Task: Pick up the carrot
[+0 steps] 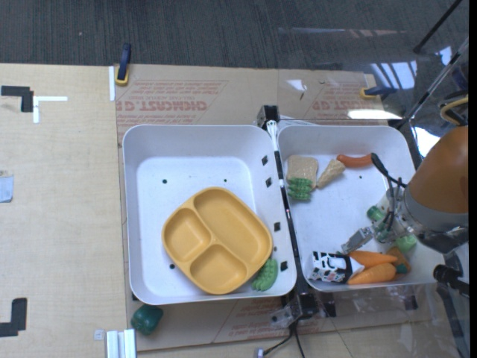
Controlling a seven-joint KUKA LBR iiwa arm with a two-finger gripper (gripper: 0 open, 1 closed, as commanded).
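The carrot (373,274) lies along the front wall of the right bin (328,215), orange, with its thick end pointing right. A second orange piece (372,258) lies just behind it, touching it, and leafy green (406,242) shows at their right end. My gripper (370,231) hangs just above and behind the orange pieces, reaching in from the right under the arm's orange band (447,171). Nothing orange shows in the gripper. A small green bit (376,214) sits right beside the gripper.
A black-and-white carton (330,267) touches the carrot's left tip. At the back of the right bin lie a bread slice (302,168), a green vegetable (299,189), a cheese wedge (331,173) and a red sausage (354,159). The left bin (141,200) holds a yellow divided plate (216,239) and a green pod (265,274).
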